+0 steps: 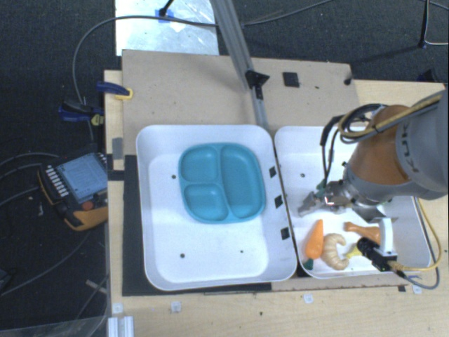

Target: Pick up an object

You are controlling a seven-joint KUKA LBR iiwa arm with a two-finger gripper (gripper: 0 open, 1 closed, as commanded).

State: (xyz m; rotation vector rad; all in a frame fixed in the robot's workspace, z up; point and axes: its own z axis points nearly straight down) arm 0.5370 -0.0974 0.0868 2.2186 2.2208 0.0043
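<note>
Camera view, looking down on the bench (210, 83), and the arm (400, 153) is in from the right, grey with its orange band, bent over the right bin (302, 153). The claw (310, 203) points left and sits over the bare white floor in the middle of that bin, close to the bin's left wall. Open or closed? From this angle I cannot tell, the tip is just a small grey metal shape.

Now the pickings, all bunched in the near part of the right bin. A carrot (315, 240) stands on end in the view, just near of the claw and apart from it. Right beside it, touching or nearly so, lies a pale curved piece (335, 251), bent like a hook. Further right lies a drumstick (361, 228), orange-brown, partly tucked under the wrist.

Over to the left bin (151, 209): one blue plate (222, 182) with three compartments lies flat in its far half, well apart from the claw.

Off the bench on the left, a blue clamp (112, 90) grips the far edge, and a metal pole (235, 34) slants down from the far side to the gap between the bins.
</note>
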